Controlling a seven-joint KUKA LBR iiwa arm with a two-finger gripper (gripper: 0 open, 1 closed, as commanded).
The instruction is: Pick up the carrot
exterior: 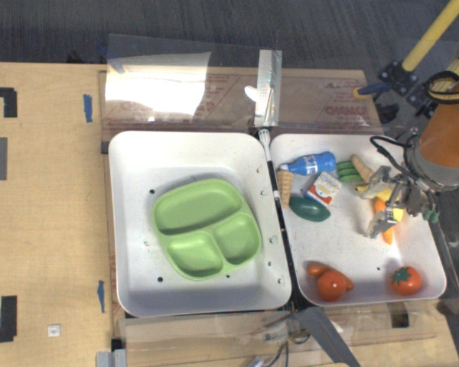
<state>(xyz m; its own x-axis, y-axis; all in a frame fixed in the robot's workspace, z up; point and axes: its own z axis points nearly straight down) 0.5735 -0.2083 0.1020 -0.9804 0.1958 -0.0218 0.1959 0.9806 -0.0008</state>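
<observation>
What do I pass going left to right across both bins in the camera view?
Green divided tray in the left bin → in the right bin: ice cream cone → blue bottle → left tomato → tool over an orange piece, likely the carrot → right tomato.

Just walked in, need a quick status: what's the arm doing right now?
The arm's claw is down in the right bin, over an orange thing that looks like the carrot. Whether it holds it is unclear. Around it lie a blue bottle, a dark green vegetable and two tomatoes. The left bin holds a green divided tray.
</observation>
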